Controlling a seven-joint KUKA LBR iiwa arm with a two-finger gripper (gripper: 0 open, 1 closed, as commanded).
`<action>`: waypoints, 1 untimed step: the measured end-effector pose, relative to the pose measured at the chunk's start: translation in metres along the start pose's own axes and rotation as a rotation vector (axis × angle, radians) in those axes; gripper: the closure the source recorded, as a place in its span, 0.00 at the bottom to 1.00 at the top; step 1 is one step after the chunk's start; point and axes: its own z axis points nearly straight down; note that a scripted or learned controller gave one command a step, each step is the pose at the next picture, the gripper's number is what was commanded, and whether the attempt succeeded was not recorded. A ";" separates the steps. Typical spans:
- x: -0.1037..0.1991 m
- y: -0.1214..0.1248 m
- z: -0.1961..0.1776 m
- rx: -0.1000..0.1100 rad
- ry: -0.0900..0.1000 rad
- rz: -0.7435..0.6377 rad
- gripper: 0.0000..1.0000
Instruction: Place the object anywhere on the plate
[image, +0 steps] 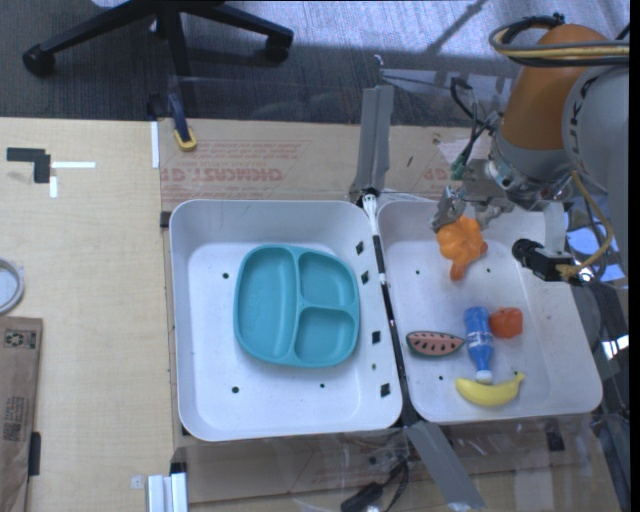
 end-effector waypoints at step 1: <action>0.068 -0.058 -0.006 0.000 0.001 0.008 1.00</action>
